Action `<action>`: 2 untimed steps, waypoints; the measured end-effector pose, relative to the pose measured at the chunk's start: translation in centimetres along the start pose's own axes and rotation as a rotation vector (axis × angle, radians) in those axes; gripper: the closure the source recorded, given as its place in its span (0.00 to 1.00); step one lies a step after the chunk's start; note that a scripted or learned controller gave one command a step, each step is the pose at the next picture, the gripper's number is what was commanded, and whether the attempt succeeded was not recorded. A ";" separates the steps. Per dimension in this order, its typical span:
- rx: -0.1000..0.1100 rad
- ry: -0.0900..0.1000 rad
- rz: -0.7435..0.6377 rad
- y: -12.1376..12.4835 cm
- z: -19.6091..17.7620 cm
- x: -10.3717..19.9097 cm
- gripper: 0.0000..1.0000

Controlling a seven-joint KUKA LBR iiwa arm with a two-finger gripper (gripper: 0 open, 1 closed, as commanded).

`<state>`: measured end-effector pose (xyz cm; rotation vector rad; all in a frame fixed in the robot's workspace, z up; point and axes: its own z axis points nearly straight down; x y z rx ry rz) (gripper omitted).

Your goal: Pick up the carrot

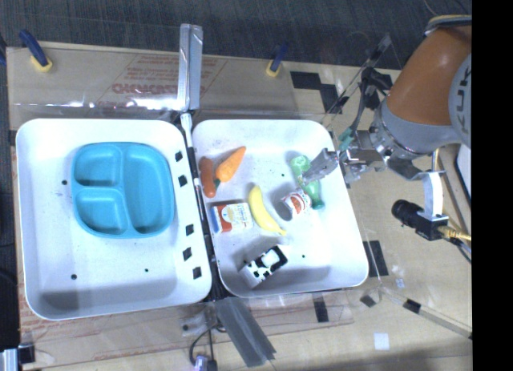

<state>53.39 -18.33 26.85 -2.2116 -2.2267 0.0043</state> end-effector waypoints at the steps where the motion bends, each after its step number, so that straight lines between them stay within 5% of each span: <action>1: -0.001 -0.001 0.023 6.0 5.6 2.0 0.00; 2: -0.001 0.001 0.229 12.4 17.2 7.0 0.00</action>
